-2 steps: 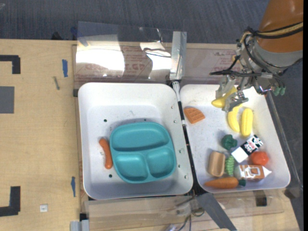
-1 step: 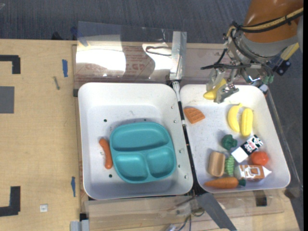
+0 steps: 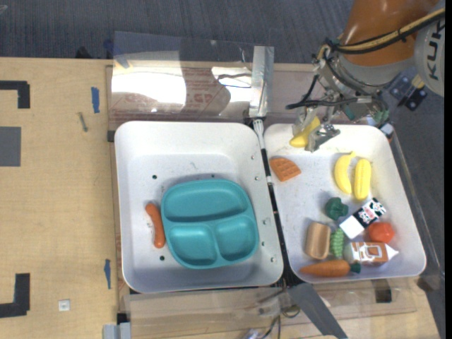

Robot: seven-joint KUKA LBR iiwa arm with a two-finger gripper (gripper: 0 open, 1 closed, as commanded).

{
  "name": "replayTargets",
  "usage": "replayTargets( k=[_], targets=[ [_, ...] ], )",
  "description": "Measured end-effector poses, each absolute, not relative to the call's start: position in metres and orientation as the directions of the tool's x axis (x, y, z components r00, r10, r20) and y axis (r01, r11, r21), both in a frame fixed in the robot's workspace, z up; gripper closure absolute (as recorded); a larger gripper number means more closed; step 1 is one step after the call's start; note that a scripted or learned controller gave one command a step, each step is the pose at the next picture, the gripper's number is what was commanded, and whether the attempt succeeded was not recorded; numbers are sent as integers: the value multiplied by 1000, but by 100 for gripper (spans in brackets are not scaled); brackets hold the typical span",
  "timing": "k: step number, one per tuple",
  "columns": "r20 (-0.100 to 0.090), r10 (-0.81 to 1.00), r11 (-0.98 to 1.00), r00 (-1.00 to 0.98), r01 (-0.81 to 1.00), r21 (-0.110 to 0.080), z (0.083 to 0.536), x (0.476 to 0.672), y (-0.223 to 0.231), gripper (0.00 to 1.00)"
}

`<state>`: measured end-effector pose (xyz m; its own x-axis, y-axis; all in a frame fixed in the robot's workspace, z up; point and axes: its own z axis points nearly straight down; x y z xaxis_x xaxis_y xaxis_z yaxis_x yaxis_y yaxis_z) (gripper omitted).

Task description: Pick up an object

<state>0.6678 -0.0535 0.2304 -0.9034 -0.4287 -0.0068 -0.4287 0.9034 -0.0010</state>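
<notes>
Camera view: jaws [image 3: 319,131] at right bin's [image 3: 406,189] 11 o'clock touching yellow piece [image 3: 305,134], grip state unclear, could slip free.

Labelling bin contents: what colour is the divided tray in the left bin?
Teal; the divided tray shows clearly in the camera view.

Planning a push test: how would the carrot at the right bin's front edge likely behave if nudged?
The carrot looks long and rounded, so it would probably roll sideways. It seems a stiff toy, likely light. The bread-like piece lies just behind it and may block it.
</notes>
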Motion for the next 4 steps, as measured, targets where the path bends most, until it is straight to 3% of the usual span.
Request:
replayTargets(
  k=[2,3,4],
  targets=[
    [-11,-610,792,-792,-610,-5,239,668,-14,100],
    [-22,-607,794,-794,-607,-10,252,671,-14,100],
    [-5,-703,711,-711,-703,-2,239,626,-7,100]
  ],
)
